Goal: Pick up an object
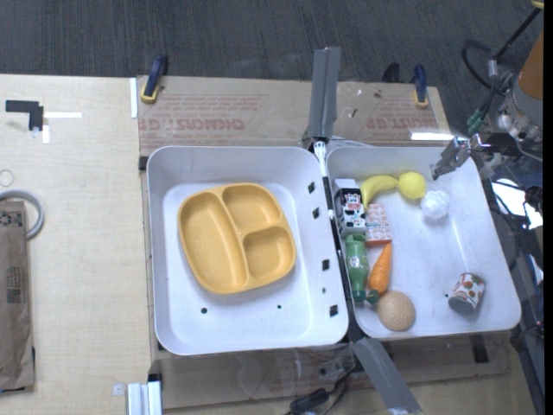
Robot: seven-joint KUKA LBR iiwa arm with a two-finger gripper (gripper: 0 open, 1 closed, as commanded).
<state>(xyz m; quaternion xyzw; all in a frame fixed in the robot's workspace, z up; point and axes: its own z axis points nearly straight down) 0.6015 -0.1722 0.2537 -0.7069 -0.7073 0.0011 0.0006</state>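
Over the right bin's (pixel 497 258) far right corner, the gripper (pixel 449 158) is hovering, holding nothing; finger spacing unclear. Nearest it, a lemon (pixel 412 184) is lying beside a banana (pixel 378 186) (touching). Lemon is looking light, firm, rounded, likely slippery; gripping across its middle seems best.

The right bin (pixel 484 232) holds the candidate objects, all lying below-left of the gripper (pixel 451 156). Nearest: yellow lemon (pixel 412 185) touching a banana (pixel 378 188), and a white crumpled ball (pixel 435 204). Farther: small carton (pixel 351 207), green bottle (pixel 356 266), carrot (pixel 380 267), tan ball (pixel 396 310) (near edge), and a tipped printed cup (pixel 467 293).
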